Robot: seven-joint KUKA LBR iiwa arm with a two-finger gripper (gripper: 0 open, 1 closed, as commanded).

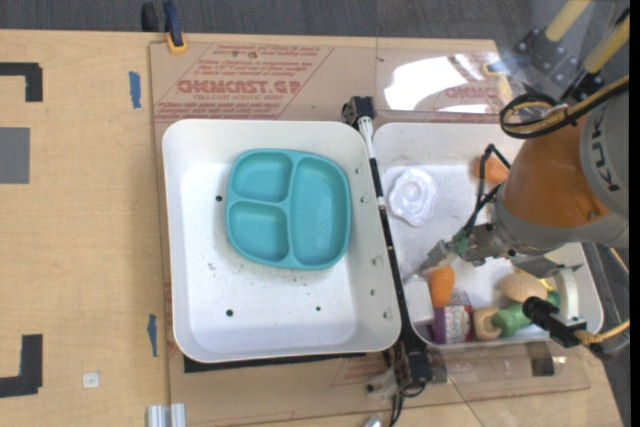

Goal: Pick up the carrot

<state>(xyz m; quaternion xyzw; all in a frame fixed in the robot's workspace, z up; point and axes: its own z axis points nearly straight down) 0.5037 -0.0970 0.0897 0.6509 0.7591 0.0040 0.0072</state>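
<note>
**Pincer parked right over the carrot in the right bin**

So the arm (560, 185) came in from the right side and was hunched over the right bin (400, 140). The pincer (447, 255) hung low near the bin's middle, tips aimed down and to the left, just above the top end of the carrot (441, 286). Honestly I couldn't tell if the tips were spread or closed, too small and dark at that angle, and I couldn't tell whether they touched the carrot either.

The carrot itself sat on the bin floor, orange, more or less pointing up and down in the view, toward the near-left part of that bin. Right below it was a purple-and-white striped thing (452, 322), touching or nearly so. Next to that along the near wall were a tan ring-shaped piece (487, 323), a green item (513, 318) and a beige rounded thing (520, 288). A crumpled white object (411, 194) lay up by the far left corner of the same bin.

The left bin (190, 245) had a teal divided plate (290, 209) sitting in it, three compartments. Both bins were on the wooden table (80, 245).
</note>
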